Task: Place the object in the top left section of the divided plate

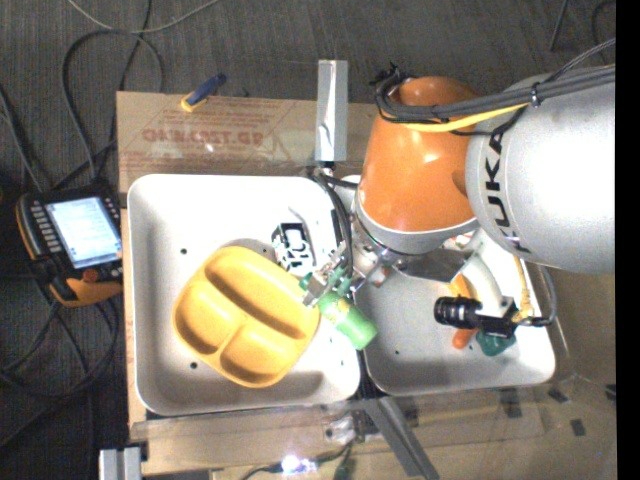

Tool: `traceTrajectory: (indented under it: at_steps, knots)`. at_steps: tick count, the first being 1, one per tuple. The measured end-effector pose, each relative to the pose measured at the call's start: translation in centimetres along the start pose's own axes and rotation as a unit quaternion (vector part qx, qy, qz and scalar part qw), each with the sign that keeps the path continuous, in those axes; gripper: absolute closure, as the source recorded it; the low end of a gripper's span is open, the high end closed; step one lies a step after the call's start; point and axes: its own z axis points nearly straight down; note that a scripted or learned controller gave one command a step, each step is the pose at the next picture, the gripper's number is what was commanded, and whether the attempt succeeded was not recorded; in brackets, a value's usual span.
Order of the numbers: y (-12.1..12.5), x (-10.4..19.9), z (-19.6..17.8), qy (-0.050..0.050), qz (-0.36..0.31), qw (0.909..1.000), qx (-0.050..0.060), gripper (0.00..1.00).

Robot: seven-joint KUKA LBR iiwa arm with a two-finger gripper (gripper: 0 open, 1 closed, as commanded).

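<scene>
A yellow divided plate [240, 313] lies tilted in the left bin [150, 268], its right edge near the wall between the bins. My gripper [325, 284] hangs over that right edge, under the orange wrist. A green cylinder-shaped object [348, 322] sticks out from between the fingers toward the lower right, over the divider between the bins. The gripper is shut on its upper end. The plate's sections hold nothing that I can see.
A small black-and-white object [290, 247] lies in the left bin just above the plate. The right bin [420, 363] holds an orange piece [460, 336] and a teal piece [495, 345], partly behind the arm. A teach pendant [75, 233] sits left of the bench.
</scene>
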Motion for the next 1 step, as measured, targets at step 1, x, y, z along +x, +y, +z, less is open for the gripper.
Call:
traceTrajectory:
  at_steps: [1]
  knots:
    - [0.03, 0.03, -0.83, 0.000, 0.000, 1.0000, 0.001, 1.00]
